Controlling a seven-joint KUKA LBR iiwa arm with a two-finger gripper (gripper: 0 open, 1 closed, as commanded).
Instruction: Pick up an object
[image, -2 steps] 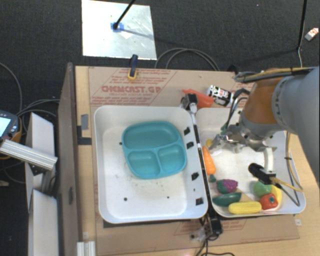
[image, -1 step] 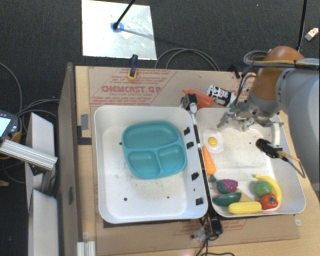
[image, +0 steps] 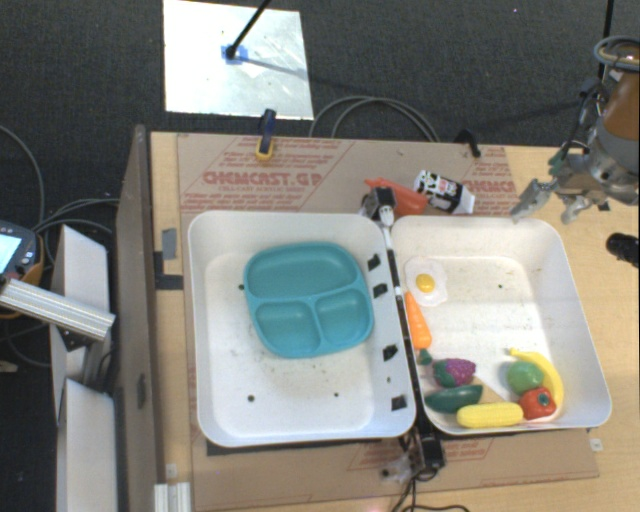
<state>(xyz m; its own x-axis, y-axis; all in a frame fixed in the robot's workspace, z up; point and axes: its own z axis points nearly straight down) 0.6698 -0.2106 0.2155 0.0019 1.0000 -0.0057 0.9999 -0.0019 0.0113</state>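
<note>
I see the open, empty gripper (image: 556, 198) above the right bin's (image: 575, 265) far edge, and the carrot (image: 418, 321) points along its left wall.

Two shallow white bins sit side by side on the table: the left bin (image: 215, 330) and the right bin (image: 560, 300). The left one holds one teal divided plate (image: 307, 298). The right one holds eight toy foods: one fried egg (image: 428, 285), one carrot (image: 418, 321), one purple piece (image: 455, 372), one dark green cucumber (image: 453, 397), one corn cob (image: 489, 414), one banana (image: 543, 373), one green round piece (image: 523, 377) and one red tomato (image: 537, 402).
</note>
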